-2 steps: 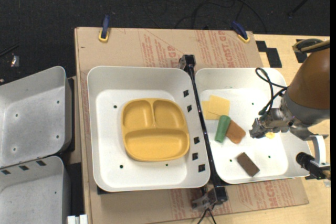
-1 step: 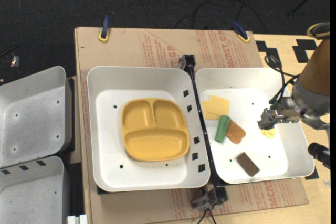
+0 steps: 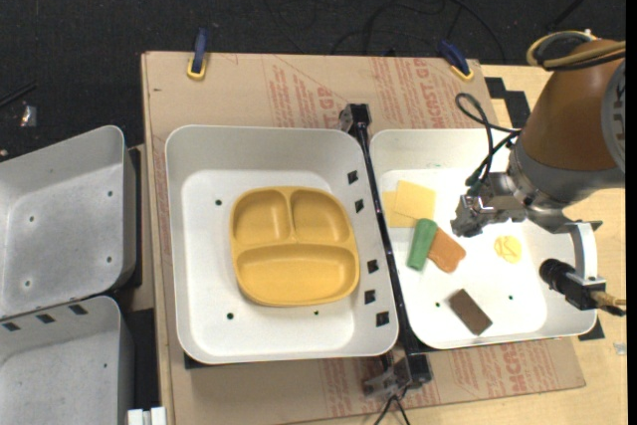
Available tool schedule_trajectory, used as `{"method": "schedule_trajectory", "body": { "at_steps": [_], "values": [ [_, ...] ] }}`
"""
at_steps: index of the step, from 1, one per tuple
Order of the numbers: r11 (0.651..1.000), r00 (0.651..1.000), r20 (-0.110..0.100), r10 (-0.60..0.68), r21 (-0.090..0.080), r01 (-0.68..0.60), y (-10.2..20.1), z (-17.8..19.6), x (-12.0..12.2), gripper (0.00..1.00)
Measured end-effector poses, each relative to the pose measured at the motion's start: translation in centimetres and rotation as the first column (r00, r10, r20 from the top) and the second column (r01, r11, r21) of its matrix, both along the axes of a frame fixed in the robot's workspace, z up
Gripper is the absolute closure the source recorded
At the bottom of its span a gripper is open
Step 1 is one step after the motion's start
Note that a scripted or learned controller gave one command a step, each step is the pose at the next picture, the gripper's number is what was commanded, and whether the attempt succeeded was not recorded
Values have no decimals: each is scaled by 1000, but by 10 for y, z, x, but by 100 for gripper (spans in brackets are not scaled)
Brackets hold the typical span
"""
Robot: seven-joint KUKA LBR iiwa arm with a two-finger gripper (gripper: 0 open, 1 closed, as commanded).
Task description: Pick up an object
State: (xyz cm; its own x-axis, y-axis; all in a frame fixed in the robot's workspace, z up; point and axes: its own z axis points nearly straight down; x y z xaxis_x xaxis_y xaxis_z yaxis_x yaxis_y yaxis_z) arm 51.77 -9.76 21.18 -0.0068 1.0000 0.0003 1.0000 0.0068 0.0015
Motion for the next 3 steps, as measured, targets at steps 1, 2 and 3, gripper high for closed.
{"method": "schedule_trajectory", "body": {
  "at_steps": [1, 2, 3],
  "values": [
    [1000, 1000, -1, 1, 1, -1, 58, -6, 11, 100],
    [1000, 1000, 0, 1, 1, -1, 106, -10, 26, 100],
    [1000, 1000, 0, 0, 1, 0, 160, 7, 37, 100]
  ]
}}
